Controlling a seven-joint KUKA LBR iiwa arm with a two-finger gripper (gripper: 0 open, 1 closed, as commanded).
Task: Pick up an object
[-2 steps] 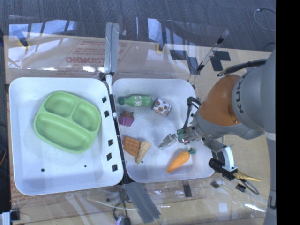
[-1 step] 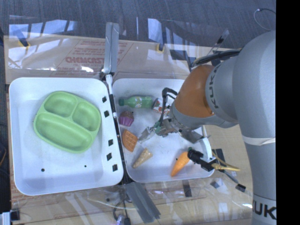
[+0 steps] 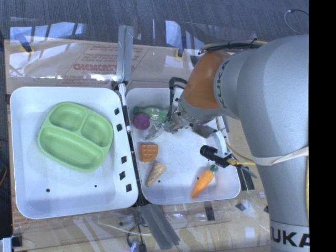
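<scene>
Grey and bulky, the arm (image 3: 273, 125) fills the right side of the camera view, its orange band (image 3: 206, 83) bent over the right bin (image 3: 181, 185). Next in size come the two white bins on the counter (image 3: 68, 62): the left bin (image 3: 26, 156) carries a green divided plate (image 3: 76, 135), and the right one holds all the small toy foods.

The end effector (image 3: 170, 124) sits low at the top of the right bin, just beside a green bottle-like item (image 3: 149, 111) and a purple ball (image 3: 141, 121). Whether its tips are spread or closed cannot be told from here; nothing is visibly between them.

Any of the small pieces could serve as the object to pick. The orange carrot (image 3: 202, 182) lies near the bin's lower right, tilted, well apart from the others, so it looks the easiest target. It is probably light, stiff plastic, somewhat slick; a grip across its thicker upper body, near the green top, should hold better than the tapering tip. The waffle piece (image 3: 148, 151) lies flat and offers thin edges only. The cream cone (image 3: 155, 173) lies close to the bin's left wall, which may crowd an approach. The purple ball is round and likely to roll or squirt out unless taken squarely across its middle.
</scene>
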